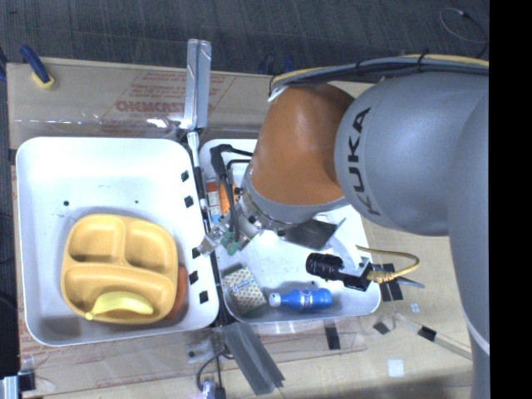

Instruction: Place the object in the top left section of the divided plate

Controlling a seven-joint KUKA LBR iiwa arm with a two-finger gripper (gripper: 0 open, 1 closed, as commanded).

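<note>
Brown cardboard covers the bench (100, 90), and two white bins stand on it side by side. The fingers (226, 238) hang over the left edge of the right bin (270, 266), close to the wall shared with the left bin (33, 223) (from this slant I cannot tell whether they stand wide or narrow, nor whether anything sits between them). Above them the arm's orange band (295, 152) bulges out, and the grey arm (416, 140) reaches in behind it.

Just below the fingers, a small patterned pouch (243, 288) lies on the right bin's floor. Beside it, to the right, a blue bottle (303, 298) with a white cap lies on its side. A dark grey flat piece (312, 233) lies partly under the arm. A slim thing with an orange label (214, 196) lies along the bin's left wall.

Across the wall, the left bin holds a yellow divided plate (120, 260) with two smaller sections at the top and one wide section at the bottom. A yellow banana-shaped object (123, 306) lies in that wide bottom section, well apart from the fingers.
</note>
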